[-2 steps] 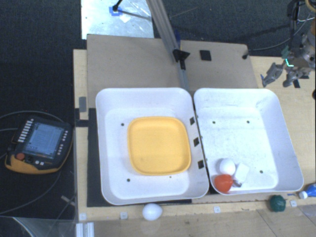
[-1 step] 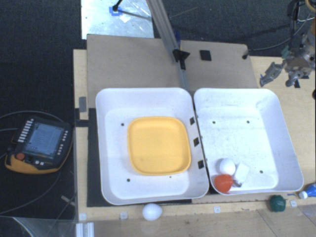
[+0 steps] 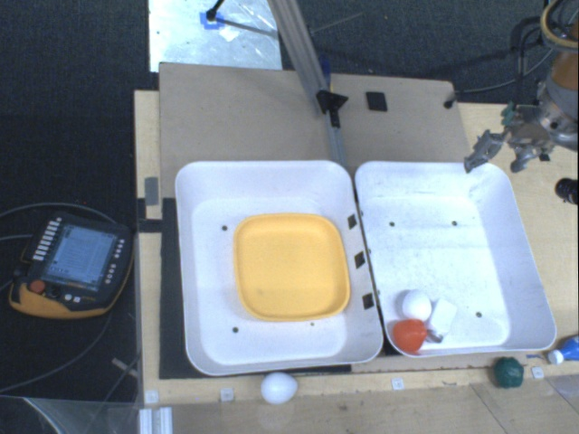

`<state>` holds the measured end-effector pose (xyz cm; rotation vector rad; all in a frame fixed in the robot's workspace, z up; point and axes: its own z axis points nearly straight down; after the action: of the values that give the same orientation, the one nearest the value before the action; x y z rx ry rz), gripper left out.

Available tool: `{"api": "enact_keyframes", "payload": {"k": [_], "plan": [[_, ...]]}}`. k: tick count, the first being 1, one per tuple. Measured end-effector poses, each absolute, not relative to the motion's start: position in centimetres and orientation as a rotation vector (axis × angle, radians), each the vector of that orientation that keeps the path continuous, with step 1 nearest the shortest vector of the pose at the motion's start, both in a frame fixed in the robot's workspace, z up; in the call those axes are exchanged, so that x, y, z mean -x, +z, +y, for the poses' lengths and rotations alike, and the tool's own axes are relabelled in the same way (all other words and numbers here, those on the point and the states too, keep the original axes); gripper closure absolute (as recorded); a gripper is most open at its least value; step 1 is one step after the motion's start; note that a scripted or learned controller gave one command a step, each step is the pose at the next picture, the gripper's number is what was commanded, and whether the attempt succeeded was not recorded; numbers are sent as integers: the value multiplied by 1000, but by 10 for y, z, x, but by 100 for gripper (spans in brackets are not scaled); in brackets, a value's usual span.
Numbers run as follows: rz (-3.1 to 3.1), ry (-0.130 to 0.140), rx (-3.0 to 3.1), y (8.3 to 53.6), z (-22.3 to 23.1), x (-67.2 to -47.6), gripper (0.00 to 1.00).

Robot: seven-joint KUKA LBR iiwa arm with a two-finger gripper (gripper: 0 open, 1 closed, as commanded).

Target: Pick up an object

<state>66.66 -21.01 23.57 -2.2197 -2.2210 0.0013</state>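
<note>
Fingers (image 3: 477, 156): spread apart, nothing between; poised over the far right corner of the right bin (image 3: 520, 242), tips about level with its rim.

Step in hand, by judgement: approach only; no object reached, nothing picked up yet.

Directly below the fingers: bare bin floor.

Well away from the fingers, in the near left corner of the same bin: a tight cluster of candidate objects. White ball (image 3: 416, 304), orange-red ball (image 3: 410, 334) just beside it, small white block (image 3: 443, 316) touching or nearly touching both.

Next move, likely: travel across the bin to the cluster, descend onto one piece, close. Risk: crowding against the bin wall, little room for a finger on either side.

Farther off, in the left bin (image 3: 194, 242): yellow square plate (image 3: 292, 266), flat, hard to pinch.

Farthest, outside the bins on the worktop (image 3: 434, 391): white egg-shaped thing (image 3: 279, 388); green object (image 3: 507, 372).

Hard to tell: exact height of the fingers above the bin; whether the block leans on the balls. Cut off at the picture edge: most of the arm (image 3: 563, 34).
</note>
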Motion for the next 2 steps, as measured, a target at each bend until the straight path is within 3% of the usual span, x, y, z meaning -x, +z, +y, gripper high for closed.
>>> {"api": "enact_keyframes", "payload": {"k": [2], "plan": [[-2221,2,2219,131,-198,-658,0]]}}
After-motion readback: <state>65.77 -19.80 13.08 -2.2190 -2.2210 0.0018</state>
